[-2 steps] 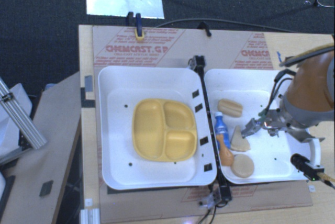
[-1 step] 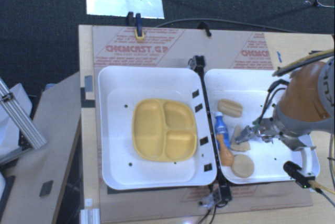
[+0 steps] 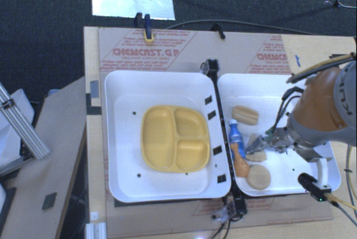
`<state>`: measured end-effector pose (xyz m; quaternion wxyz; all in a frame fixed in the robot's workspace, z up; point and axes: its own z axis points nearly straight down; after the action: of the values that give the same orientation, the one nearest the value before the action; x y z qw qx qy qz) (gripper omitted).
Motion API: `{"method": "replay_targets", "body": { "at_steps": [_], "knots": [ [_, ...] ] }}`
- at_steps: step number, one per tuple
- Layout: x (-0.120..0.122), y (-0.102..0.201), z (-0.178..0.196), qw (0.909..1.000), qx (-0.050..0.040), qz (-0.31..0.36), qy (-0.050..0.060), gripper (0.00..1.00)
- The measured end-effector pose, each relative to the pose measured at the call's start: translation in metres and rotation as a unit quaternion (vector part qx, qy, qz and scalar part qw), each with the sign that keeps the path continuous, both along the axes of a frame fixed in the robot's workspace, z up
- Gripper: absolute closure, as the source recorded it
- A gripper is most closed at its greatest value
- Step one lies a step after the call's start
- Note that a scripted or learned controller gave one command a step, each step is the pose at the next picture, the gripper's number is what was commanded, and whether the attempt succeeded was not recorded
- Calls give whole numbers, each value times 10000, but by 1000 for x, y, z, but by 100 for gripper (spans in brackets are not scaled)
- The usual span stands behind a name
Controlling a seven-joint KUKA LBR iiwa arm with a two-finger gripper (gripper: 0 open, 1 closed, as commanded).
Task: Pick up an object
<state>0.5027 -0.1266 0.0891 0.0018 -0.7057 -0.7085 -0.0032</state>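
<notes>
nearest the lens, along the lower edge of the frame, the bench (image 3: 167, 221) showed its pale wooden front, and it was the biggest thing in view, with red-lettered cardboard (image 3: 145, 51) across its upper part. on it sat the left bin (image 3: 120, 137), filling the middle of the frame, and the right bin (image 3: 279, 87) beside it, their walls touching along a clipped seam. the arm (image 3: 326, 104), grey with an orange band, came in from the right edge over the right bin. a yellow divided plate (image 3: 175, 137) lay flat in the middle of the left bin. the gripper (image 3: 257, 144) hung low in the right bin, its tips at a greyish object (image 3: 254, 142) near the bin's left side; whether the jaws were clenched or released could not be told. just left of it lay a blue-and-white bottle (image 3: 234, 134) along the bin wall, an orange piece (image 3: 241, 167) below that, a tan oblong roll (image 3: 245, 115) above, and a round tan disc (image 3: 259, 177) toward the lower wall.
</notes>
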Motion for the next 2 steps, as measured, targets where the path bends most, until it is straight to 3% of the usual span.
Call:
{"method": "replay_targets", "body": {
  "at_steps": [1,2],
  "knots": [
    [4,-2,13,10000,-43,-4,-89,100],
    [8,-5,55,10000,-38,-4,1,100]
  ]
}}
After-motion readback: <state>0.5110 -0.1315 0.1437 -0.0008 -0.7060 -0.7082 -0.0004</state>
